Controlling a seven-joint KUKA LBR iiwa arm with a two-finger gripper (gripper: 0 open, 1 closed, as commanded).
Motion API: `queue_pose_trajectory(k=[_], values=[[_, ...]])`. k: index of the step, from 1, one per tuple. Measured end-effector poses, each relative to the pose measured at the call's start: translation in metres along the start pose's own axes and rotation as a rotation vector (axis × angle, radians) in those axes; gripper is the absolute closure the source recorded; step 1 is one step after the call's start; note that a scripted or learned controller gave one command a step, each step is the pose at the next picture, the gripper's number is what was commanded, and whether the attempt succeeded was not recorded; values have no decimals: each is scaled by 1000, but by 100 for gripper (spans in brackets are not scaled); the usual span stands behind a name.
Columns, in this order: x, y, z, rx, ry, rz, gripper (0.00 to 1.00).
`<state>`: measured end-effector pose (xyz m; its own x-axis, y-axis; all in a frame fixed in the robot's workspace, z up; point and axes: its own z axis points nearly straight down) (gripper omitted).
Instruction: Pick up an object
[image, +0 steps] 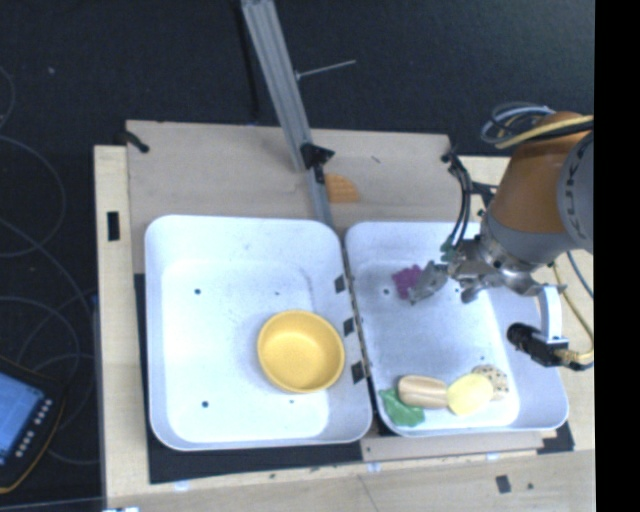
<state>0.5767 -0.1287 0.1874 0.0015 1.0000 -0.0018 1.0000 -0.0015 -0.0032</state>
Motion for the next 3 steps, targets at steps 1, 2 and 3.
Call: queue_pose_trajectory(k=[1, 2, 3], values=[[4, -1, 63, 2, 1, 0, 0], [2, -1, 88, -1, 0, 1, 0], [2, 0, 75, -7, 1, 7, 100]])
